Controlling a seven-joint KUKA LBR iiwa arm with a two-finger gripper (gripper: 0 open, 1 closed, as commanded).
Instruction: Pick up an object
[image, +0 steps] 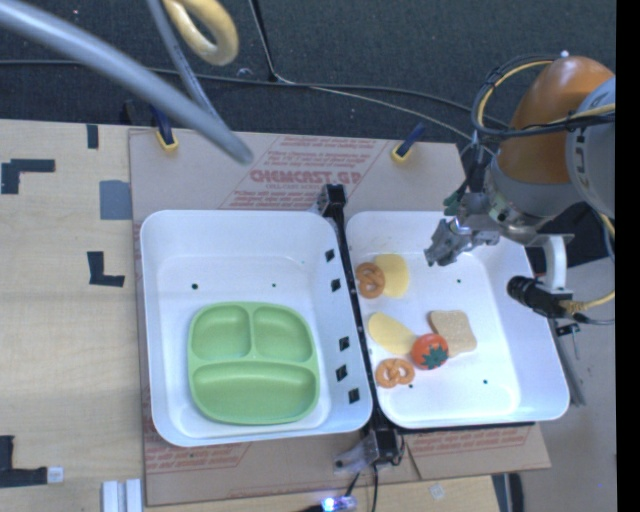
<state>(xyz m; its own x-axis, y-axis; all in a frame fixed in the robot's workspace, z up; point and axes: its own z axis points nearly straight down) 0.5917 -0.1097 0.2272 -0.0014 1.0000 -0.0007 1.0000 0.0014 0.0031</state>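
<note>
Lying in the right-hand shallow white bin (500, 395): five small toy food pieces, any one a fair target. Nearest the gripper, a pale yellow rounded slab (393, 274) with an orange pretzel-shaped piece (369, 281) touching its left edge. Lower down, a yellow oval piece (390, 331), a tan square bread-like slice (453, 331), a red tomato-shaped toy with a green top (431, 351) touching that slice, and a second orange pretzel-shaped piece (394, 373) just beside the tomato.

Probably light, stiff plastic or foam, smooth enough to slip. Flat slabs low against the floor, so best taken across opposite edges, not from above the face. Tomato rounder and taller, likely the easiest hold, across its middle. Pretzels thin, possibly catchable through a loop.

Hanging over the upper part of the same bin, the dark two-finger gripper (440, 254), up and right of the yellow slab, nothing seen between its tips; open or closed cannot be told from this angle.

Further out, the left white bin (165, 240) with a green three-compartment plate (253, 361), well apart from the toys.
</note>
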